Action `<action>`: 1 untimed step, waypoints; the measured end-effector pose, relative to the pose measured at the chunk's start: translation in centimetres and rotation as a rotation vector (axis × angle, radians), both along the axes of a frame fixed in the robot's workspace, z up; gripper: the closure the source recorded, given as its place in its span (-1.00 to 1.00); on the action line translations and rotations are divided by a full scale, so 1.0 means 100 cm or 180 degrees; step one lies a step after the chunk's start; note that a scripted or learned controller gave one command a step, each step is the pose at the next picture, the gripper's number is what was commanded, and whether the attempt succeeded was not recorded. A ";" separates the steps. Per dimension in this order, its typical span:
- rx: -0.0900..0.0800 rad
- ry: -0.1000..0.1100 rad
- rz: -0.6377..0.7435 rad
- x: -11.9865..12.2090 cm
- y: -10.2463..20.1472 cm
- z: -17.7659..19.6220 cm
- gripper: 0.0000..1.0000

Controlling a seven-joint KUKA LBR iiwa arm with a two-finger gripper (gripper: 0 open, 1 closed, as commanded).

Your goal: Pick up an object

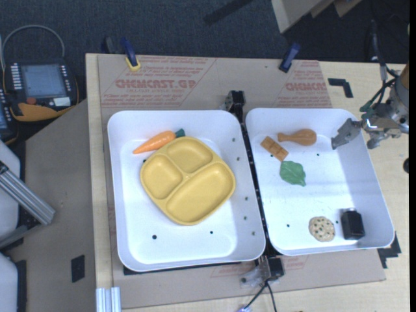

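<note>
Cookie (321, 228) and a black block (352, 224) sit nearest the camera, side by side at the near edge of the right bin (374, 174), block toward the near right corner. Mid-bin: green leaf piece (292, 173). Toward the far edge: a small brown waffle-like piece (274, 148) and a chicken drumstick (298, 136), just apart from each other.

Left bin (123, 194) holds a yellow divided plate (187, 179) in the middle, with a carrot (155, 142) touching or just beside its far left rim, pointing to the far left corner.

Gripper (361, 130) is at the right bin's far right corner, over the rim, arm coming in from the right edge. One dark finger (343, 135) slants down-left into the bin; the other side is cluttered with wrist hardware, so spread or closed can't be told. Nothing visibly held.

Key relation: no target is named, but the drumstick is probably the closest candidate. It lies left of the gripper, along the far edge, long axis roughly left-right, fat end toward the gripper. The leaf is the next option, left and nearer the camera. Judgement: approach stage, no grasp yet; a leftward move and descent would be needed, with the fingers across the drumstick's narrow width.

Risk: the waffle piece just beside the drumstick's thin end could get nudged.
</note>
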State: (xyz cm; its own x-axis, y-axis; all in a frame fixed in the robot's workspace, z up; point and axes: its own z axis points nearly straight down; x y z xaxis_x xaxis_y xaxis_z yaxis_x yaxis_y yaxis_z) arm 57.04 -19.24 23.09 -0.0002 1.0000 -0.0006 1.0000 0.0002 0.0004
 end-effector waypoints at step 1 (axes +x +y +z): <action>0.0004 0.0008 0.0000 0.009 -0.001 -0.055 -1.00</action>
